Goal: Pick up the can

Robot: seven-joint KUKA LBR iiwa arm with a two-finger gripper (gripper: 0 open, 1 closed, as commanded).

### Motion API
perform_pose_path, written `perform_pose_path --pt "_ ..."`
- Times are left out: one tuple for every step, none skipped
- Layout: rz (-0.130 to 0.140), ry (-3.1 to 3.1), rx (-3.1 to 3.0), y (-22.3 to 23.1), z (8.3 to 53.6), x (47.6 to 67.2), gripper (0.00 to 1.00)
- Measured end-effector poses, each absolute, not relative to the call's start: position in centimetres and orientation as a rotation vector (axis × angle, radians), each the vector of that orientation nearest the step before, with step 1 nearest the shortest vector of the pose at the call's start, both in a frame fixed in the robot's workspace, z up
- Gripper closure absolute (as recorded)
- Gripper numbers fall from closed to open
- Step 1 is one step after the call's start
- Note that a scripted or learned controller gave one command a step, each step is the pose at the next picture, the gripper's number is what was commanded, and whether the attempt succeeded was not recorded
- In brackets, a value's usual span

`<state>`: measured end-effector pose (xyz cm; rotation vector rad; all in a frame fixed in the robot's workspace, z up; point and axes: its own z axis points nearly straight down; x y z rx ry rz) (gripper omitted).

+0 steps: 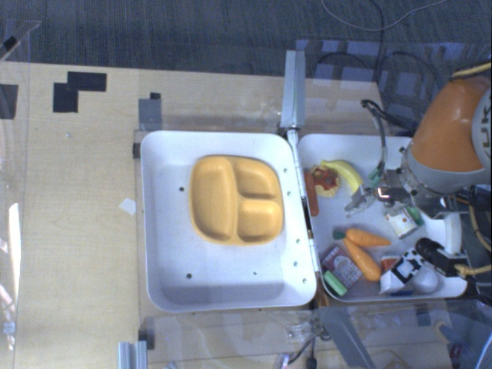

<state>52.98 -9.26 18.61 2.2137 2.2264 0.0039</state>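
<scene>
The can (401,221), small and white with a green-edged label, lies on its side in the right bin (338,151), just below the arm's wrist. My gripper (367,192) hovers over the middle of that bin, left of the can and right of the banana (344,175). It is open and nothing sits between its fingers. The grey arm with its orange band (452,129) reaches in from the right and covers the bin's far right part.
Two carrots (364,248) lie below the gripper. A red item (319,181) sits by the banana. A small box (343,266), a green piece (333,284), a white-blue carton (399,274) and a grey ball (425,280) line the front. The left bin (165,229) holds a yellow divided tray (234,198).
</scene>
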Motion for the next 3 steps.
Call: perform_pose_path --pt "0.002 1.891 2.510 -9.7 13.2 54.6 0.00" --pt "0.015 1.835 2.554 -16.4 11.7 55.3 0.00" --pt "0.027 1.757 2.615 -16.8 11.6 64.4 0.00"
